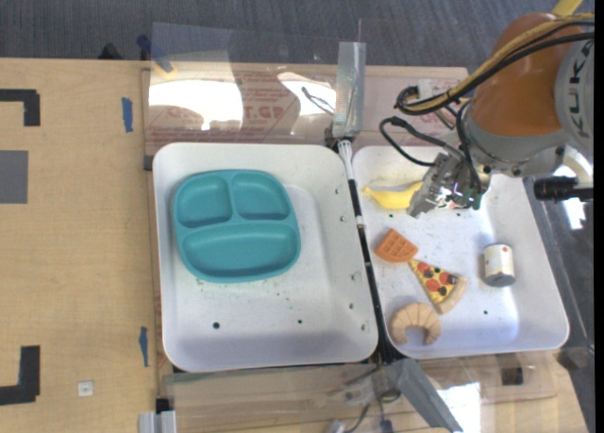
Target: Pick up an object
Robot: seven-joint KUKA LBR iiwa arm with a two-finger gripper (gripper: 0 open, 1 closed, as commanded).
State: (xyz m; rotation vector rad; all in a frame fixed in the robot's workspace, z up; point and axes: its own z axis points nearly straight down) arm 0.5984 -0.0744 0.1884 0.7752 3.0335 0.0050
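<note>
From my remote station I am watching the end effector [427, 203] hanging low in the far part of the right bin [538, 313], its tip just beside the right end of the banana [390, 196], perhaps touching it. I cannot tell how far its fingers are parted, and nothing is showing between them. The banana is lying flat near the bin's far wall, close to the divider between the two bins.

Toward the near side, an orange wedge [395, 247] is sitting just below the banana, and a pizza slice [437, 283] is lying just beside it, pointing back toward the wedge. A croissant [416, 323] is resting near the bin's front edge, just beside the pizza slice. A small white can [498, 264] is lying on its side to the right, apart from the rest.

The arm [528, 91] is reaching in from the right, its orange band looming over the bin's far corner, with black cables looping down toward the wrist.

In the left bin [274, 327], a teal tray [237, 224] with three compartments is lying flat toward the far left corner. Both bins are sitting on the table [66, 261], whose cardboard-coloured surface is carrying black marks and blue tape.
</note>
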